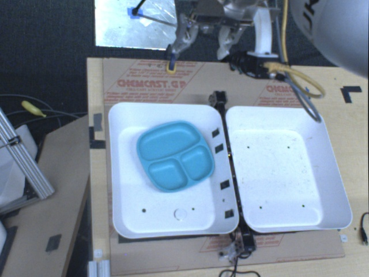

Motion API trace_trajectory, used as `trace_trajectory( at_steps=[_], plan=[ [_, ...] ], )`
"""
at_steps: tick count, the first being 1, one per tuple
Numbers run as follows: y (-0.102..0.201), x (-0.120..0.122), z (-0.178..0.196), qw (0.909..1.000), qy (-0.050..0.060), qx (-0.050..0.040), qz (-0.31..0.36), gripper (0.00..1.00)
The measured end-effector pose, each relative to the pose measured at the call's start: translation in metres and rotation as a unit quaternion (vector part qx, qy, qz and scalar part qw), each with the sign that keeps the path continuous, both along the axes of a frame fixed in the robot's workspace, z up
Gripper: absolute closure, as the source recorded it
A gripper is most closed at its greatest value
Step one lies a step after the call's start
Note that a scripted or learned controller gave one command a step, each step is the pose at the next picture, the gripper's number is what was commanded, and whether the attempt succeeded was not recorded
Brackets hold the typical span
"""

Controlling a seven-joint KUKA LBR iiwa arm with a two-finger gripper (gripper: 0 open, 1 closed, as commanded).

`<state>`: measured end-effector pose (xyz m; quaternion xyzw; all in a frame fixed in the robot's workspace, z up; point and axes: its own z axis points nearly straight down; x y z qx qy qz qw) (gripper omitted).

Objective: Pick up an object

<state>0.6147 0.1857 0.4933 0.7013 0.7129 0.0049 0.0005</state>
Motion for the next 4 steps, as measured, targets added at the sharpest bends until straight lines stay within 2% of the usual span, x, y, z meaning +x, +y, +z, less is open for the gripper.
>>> trace_trajectory(
  at_steps=[1, 2, 3, 4],
  plan=[
    [-0.082, -0.007, -0.044, 0.9999, 0.004, -0.0032, -0.009, 0.0],
    [-0.144, 0.02, -0.09, 0.9999, 0.004, -0.0041, -0.011, 0.0],
    [-0.192, -0.118, -0.185, 0.9999, 0.011, -0.0032, -0.011, 0.0],
    [-0.124, -0.057, -0.146, 1.0, 0.0, -0.0023, -0.004, 0.0]
  ],
)
